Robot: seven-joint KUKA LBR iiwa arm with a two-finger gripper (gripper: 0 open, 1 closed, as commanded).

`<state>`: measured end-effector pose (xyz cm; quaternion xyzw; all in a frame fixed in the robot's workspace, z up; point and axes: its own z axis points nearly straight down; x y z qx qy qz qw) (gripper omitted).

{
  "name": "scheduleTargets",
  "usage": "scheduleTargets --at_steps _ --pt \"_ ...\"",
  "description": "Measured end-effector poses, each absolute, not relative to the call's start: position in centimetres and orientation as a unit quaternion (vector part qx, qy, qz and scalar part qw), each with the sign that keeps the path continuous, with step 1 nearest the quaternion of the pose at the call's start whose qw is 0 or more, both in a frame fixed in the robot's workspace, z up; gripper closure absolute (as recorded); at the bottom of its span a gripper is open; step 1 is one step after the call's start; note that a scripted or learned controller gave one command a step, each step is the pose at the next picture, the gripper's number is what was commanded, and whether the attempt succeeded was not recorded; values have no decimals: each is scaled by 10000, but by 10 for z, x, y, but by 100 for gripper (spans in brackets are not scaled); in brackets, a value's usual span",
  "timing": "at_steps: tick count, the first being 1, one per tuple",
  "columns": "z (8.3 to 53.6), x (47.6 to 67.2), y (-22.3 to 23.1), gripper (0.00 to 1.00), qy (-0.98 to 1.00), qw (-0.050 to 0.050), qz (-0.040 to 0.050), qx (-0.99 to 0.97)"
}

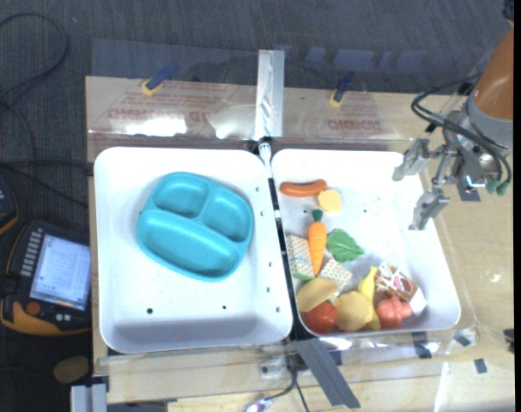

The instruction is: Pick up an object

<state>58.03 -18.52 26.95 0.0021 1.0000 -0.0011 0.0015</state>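
The right bin (389, 163) holds a pile of toy food: an orange sausage (303, 188), a yellow round piece (330, 200), a carrot (317, 245), a green leaf (344, 245), a tomato (322, 317) and several more pieces in the near corner. My gripper (419, 187) hangs over the bin's far right edge, well right of the sausage. It is open, its fingers (425, 209) spread, with nothing between them.
A blue divided plate (196, 223) lies in the left bin (123, 316). A metal divider (269, 84) stands behind the bins. A tablet and cables lie on the floor at the left (50, 273).
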Motion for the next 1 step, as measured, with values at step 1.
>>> scheduleTargets --at_steps 1 --pt "132 610 -183 0 9937 4 -9 1122"
